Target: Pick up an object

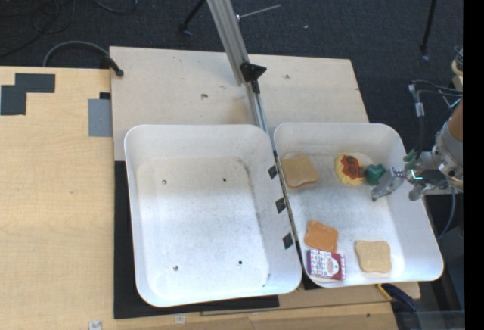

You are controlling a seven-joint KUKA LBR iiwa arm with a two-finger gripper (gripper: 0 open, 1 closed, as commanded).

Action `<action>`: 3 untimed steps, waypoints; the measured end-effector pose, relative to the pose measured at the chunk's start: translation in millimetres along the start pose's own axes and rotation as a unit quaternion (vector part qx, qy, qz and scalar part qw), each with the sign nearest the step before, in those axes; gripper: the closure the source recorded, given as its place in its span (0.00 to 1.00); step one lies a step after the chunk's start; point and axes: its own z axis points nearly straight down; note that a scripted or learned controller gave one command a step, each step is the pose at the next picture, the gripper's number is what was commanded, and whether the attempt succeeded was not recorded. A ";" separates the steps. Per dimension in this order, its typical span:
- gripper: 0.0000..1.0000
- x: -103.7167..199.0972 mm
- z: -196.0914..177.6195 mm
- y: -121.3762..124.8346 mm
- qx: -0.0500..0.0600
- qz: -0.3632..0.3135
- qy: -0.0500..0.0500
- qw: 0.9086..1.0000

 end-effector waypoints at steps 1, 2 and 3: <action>0.00 -0.4 -1.9 0.7 -0.002 0.001 -0.001 1.000; 0.00 -2.9 45.9 1.9 0.000 0.001 0.000 1.000; 0.00 4.3 96.3 5.9 0.000 0.001 0.001 1.000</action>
